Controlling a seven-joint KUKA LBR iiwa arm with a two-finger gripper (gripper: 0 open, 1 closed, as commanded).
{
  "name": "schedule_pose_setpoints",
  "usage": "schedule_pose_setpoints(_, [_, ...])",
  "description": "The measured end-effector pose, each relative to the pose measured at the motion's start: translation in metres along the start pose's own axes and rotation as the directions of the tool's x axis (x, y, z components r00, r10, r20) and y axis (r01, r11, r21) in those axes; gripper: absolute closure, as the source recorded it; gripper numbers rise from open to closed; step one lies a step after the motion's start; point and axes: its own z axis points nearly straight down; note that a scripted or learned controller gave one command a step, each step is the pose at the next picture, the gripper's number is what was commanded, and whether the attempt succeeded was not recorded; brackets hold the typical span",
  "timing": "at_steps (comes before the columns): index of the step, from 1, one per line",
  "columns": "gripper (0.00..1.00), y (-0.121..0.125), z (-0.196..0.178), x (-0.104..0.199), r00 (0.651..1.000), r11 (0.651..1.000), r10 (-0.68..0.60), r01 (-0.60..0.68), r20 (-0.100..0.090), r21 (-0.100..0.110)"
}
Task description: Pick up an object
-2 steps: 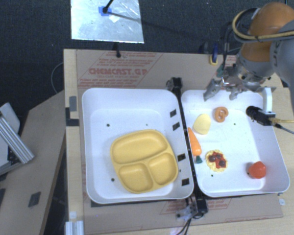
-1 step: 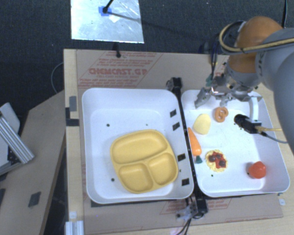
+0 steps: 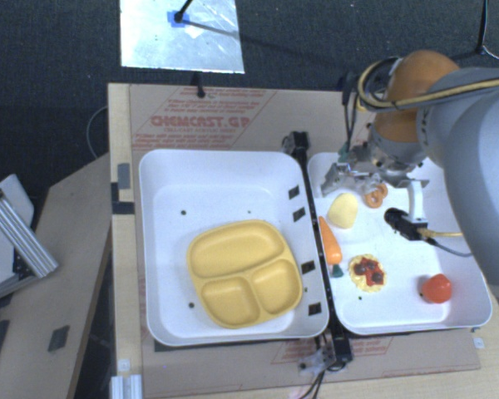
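The claw [image 3: 355, 175] hung low over the far end of the right bin [image 3: 461, 302], its metal parts a tangle of grey brackets beneath the arm's [image 3: 470, 131] orange band; whether it was open or closed could not be told. Just beneath and beside it lay a pale yellow, rounded lump like a lemon or potato [image 3: 343, 210], smooth and matte, and next to that a small brown ring-shaped doughnut [image 3: 374, 194]. A slim orange carrot [image 3: 329, 239] with a green tip lay along the bin's left wall, a flat yellow disc topped with red, like a little pizza [image 3: 368, 273], sat near the middle, and a glossy red tomato [image 3: 437, 288] rested toward the near right corner. The left bin [image 3: 162, 223], shallow white plastic with rounded corners, held a yellow three-compartment tray [image 3: 244, 271]. Both bins sat on a cardboard-covered table [image 3: 208, 115] with red print.
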Motion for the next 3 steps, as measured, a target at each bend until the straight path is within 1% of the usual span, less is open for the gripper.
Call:
schedule_pose_setpoints(1, [1.00, 0.002, -0.014, 0.000, 1.000, 1.000, -0.002, 0.002, 0.001, -0.005])
schedule_pose_setpoints(2, [1.00, 0.000, -0.077, -0.002, 1.000, 1.000, 0.002, -0.002, 0.000, -0.006])
schedule_pose_setpoints(3, [1.00, 0.001, -0.131, -0.002, 1.000, 1.000, 0.001, -0.001, 0.000, -0.007])
